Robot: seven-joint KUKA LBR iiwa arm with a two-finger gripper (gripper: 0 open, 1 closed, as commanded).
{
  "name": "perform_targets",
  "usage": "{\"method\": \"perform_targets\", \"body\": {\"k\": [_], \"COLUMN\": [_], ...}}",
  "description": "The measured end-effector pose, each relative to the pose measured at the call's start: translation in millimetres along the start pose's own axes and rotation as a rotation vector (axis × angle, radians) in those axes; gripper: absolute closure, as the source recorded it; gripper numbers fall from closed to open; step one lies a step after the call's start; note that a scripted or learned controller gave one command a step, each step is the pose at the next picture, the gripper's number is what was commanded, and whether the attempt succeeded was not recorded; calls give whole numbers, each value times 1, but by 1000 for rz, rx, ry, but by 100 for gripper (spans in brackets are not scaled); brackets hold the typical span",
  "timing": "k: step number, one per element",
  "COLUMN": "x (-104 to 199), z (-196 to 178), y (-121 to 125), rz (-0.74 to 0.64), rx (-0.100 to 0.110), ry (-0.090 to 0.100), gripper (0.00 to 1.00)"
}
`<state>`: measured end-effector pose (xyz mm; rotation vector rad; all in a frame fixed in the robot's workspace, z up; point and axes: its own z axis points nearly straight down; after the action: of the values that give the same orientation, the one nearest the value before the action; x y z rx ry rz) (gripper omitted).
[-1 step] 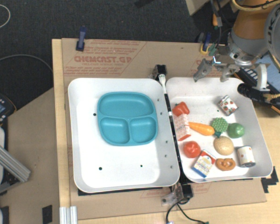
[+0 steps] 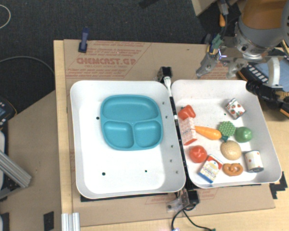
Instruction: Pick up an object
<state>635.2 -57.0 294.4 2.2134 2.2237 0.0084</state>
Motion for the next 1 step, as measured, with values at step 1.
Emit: {"method": "perform_targets", "body": {"k": [1], "x": [78], "z": [-35], "y": [-44], "rz": [-4], "rx": [5], "ry": [3], "gripper": [0]}}
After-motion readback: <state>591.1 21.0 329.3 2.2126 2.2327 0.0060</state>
